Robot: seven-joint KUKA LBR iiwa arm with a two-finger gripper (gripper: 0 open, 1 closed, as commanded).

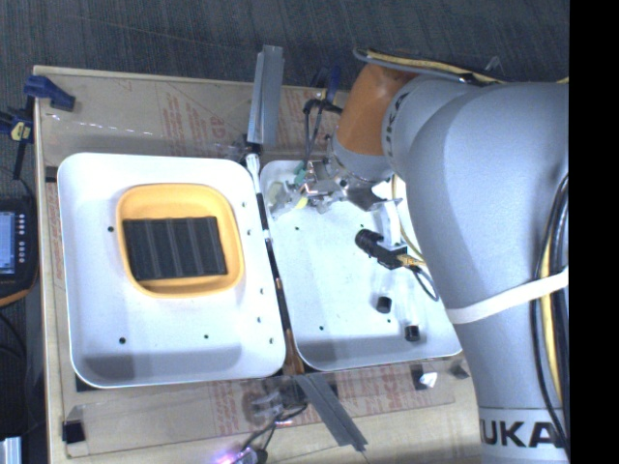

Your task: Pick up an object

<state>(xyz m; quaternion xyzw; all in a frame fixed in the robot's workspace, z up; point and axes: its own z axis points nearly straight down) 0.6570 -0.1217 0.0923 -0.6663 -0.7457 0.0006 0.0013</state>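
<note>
My gripper is low in the far corner of the right bin, because small objects lie there against the wall. Whether it has anything, I cannot tell. The yellow tray rests in the left bin.

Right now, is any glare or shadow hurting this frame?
Camera view: the left bin is washed out to near-white glare, with soft shadow along its near wall; the arm hides much of the right bin; small dark items there look blurry.
</note>
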